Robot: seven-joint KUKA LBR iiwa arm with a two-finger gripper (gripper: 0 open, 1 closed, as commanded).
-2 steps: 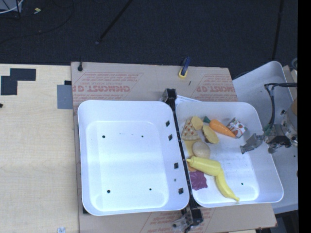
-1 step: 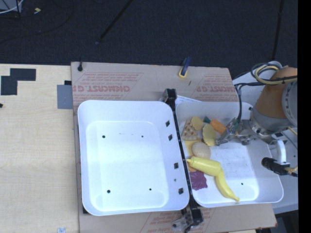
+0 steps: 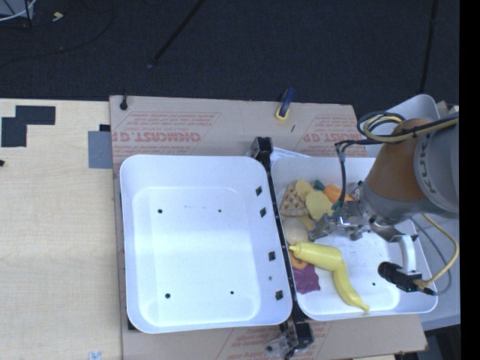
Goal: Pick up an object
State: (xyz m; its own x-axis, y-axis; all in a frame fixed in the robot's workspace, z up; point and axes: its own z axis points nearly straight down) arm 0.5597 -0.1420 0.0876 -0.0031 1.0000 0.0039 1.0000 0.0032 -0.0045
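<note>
The grey arm (image 3: 444, 172) reaches in from the right over the right bin (image 3: 369, 267), its orange band (image 3: 396, 174) sitting above the wrist and the wrist bent down and leftward into the bin. The tool (image 3: 324, 228) is low over the left half of that bin, near the middle of the heap of small things there. From this slant I cannot tell whether the tool is wide or narrow, nor whether it holds anything. Just below it lies a yellow banana (image 3: 321, 255), with a second, thinner yellow piece (image 3: 349, 288) running from the banana toward the near rim. A purple scrap (image 3: 306, 280) lies beside the banana, against the bin's left wall. Just above the tool sit pale yellow lumps (image 3: 318, 204), a tan waffle-like piece (image 3: 291, 199) and a small orange bit (image 3: 333, 194). The left bin (image 3: 195, 246) stands alongside, the two touching, both on a cardboard sheet (image 3: 187, 130) on the bench (image 3: 52, 238).
</note>
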